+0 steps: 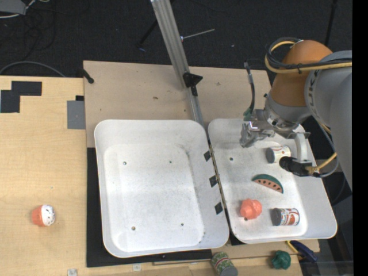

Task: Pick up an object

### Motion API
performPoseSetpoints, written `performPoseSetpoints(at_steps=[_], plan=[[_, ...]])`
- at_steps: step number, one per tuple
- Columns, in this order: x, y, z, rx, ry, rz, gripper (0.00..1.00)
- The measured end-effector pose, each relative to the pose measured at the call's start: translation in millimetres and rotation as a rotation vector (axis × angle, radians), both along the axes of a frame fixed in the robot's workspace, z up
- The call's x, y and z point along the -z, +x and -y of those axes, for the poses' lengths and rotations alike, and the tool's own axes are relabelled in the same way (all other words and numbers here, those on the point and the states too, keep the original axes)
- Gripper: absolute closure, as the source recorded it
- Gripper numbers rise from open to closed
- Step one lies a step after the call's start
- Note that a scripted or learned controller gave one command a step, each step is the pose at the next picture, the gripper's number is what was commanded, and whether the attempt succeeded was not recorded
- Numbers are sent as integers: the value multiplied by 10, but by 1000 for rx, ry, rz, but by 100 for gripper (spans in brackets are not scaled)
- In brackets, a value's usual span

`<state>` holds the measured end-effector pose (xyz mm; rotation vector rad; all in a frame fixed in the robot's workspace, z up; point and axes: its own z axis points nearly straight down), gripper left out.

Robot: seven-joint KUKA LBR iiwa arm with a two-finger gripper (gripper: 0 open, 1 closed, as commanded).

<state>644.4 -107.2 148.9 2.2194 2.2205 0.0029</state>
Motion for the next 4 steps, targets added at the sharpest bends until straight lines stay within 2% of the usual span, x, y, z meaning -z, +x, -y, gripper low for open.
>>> performPoseSetpoints(at_steps=[1, 2, 4], plan=[[-515, 1, -92, 0, 0, 0, 100], [-1153, 39, -62, 0, -1, 3, 100], [-1157, -205, -983, -3, 2, -7, 100]])
